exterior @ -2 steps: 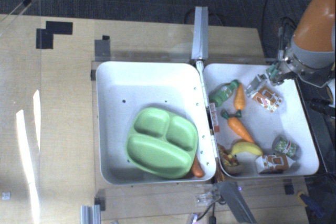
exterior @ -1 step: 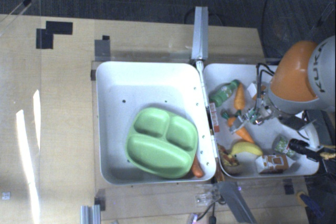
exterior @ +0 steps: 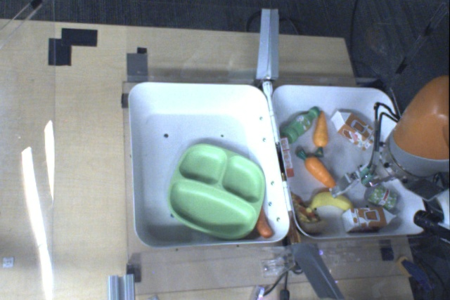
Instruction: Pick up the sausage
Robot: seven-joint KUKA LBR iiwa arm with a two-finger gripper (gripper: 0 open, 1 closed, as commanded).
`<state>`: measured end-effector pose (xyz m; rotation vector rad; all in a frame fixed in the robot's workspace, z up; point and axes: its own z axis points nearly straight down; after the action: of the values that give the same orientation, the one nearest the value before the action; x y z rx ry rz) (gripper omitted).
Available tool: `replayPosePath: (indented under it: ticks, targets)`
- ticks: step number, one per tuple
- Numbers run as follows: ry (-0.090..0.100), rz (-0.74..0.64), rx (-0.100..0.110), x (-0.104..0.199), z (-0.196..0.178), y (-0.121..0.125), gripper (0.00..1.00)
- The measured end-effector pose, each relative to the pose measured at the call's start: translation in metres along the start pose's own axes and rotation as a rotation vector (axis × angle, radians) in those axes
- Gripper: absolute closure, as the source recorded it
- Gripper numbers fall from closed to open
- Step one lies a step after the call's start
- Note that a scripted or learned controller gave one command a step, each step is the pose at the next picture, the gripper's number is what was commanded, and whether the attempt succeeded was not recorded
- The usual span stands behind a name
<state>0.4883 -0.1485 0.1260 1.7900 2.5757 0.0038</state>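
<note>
The sausage (exterior: 263, 225), a small reddish-brown piece, lies in the left shallow white bin (exterior: 151, 151) at its near right corner, tucked against the edge of the green three-compartment plastic tray (exterior: 216, 190) and partly hidden under it. It is well apart from the pincer (exterior: 362, 175), which sits across the divider in the right shallow white bin (exterior: 285, 100), low among the items near that bin's right side, below the grey arm with its orange band (exterior: 424, 126). The pincer is too small and cluttered to judge; whether it is open or closed cannot be told, and nothing can be seen held in it. It appears just beside a small green-labelled packet (exterior: 383, 197). Counted, the right bin holds two orange carrots (exterior: 320, 130) (exterior: 318, 171) with green tops, one green bottle-shaped toy (exterior: 300, 124), one yellow banana-like piece (exterior: 330, 201), two small white-and-brown cartons (exterior: 354, 130) (exterior: 365, 218), and a dark brownish item (exterior: 306, 213) at the near left corner that is hard to identify. The left bin holds one tray and one sausage. Both bins rest side by side on the pale wooden desk (exterior: 70, 172).
</note>
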Motion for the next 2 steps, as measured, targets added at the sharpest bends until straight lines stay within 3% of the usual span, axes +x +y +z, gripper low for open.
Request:
replayPosePath:
  ticks: [1,2]
  targets:
    - [0.001,-0.103,0.0,0.002,0.03,0.025,0.0]
    - [0.0,-0.162,0.0,-0.014,0.022,-0.005,0.0]
